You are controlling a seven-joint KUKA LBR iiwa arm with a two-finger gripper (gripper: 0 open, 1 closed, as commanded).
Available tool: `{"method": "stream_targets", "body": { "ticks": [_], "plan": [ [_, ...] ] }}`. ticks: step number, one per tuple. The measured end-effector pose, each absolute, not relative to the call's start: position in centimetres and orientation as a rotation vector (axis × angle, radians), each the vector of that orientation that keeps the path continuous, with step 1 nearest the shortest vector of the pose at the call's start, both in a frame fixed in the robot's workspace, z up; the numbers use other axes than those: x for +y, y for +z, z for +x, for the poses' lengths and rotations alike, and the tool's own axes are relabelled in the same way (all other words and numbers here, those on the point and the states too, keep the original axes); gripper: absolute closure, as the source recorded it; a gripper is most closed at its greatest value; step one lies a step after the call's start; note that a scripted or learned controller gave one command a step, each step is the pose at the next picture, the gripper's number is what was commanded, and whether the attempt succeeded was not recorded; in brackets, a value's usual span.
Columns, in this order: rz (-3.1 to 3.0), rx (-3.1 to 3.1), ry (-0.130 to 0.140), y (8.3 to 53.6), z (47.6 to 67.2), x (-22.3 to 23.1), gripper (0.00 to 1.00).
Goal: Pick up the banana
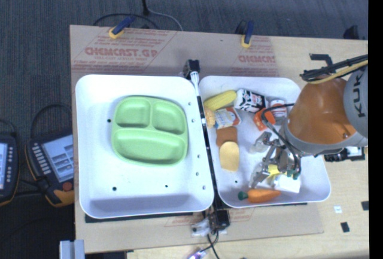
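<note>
My gripper (267, 167) is low in the right bin (311, 192), near its front right corner, under the orange wrist band (320, 114). A small yellow patch (274, 171) shows right against the gripper's metal parts, and most of that object is hidden. It may be the banana, but I cannot tell. A longer yellow oblong piece (220, 99) lies at the bin's back left corner, well away from the gripper. A pale yellow rounded piece (230, 156) lies left of the gripper.
An orange carrot (262, 195) and a white block (291, 186) lie just in front of the gripper. A black-and-white carton (251, 98), an orange packet (226, 117) and a brown piece (227, 134) crowd the back left. The left bin (96, 192) holds a green divided tray (149, 130).
</note>
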State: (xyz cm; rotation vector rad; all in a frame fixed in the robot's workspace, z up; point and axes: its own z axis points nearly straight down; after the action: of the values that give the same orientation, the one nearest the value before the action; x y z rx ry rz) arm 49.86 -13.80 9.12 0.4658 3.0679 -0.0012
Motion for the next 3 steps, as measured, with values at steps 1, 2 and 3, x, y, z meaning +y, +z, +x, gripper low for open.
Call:
{"method": "stream_targets", "body": {
  "ticks": [1,2,3],
  "plan": [
    [0.001,3.117,-0.006,9.0,49.1,-11.0,0.0],
    [0.041,3.136,-0.001,23.4,48.5,-12.6,0.0],
    [0.047,3.142,0.002,15.1,51.1,-14.1,0.0]
  ]
}}
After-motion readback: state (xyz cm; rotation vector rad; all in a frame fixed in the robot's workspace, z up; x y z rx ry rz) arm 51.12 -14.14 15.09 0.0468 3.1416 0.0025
